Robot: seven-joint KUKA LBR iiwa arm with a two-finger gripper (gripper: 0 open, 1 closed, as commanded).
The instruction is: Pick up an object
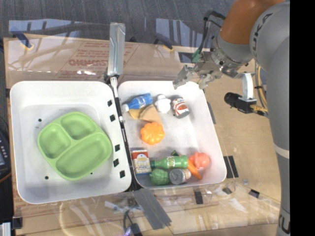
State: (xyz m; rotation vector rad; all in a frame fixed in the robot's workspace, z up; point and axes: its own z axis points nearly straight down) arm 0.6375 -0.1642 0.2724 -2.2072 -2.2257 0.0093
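Green, one three-part plate (74, 145) lies in the left bin (19, 132); right bin (209, 127) holds one orange pumpkin (152, 132), two bottles, one can; gripper (193, 78) hangs open, empty, over its upper-right rim.

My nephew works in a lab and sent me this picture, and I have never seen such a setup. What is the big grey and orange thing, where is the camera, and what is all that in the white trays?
The grey machine with the orange band is a robot arm, reaching in from the right. At its tip is a two-finger gripper, its hand, open and holding nothing, above the far rim of the right bin. One fixed camera looks down at a slant on a bench with two shallow white bins. The left bin holds a green divided plastic plate. The right bin holds small toy groceries: an orange pumpkin, a blue and white bottle, a small red and white can, a green bottle and others. The job is to pick one up.
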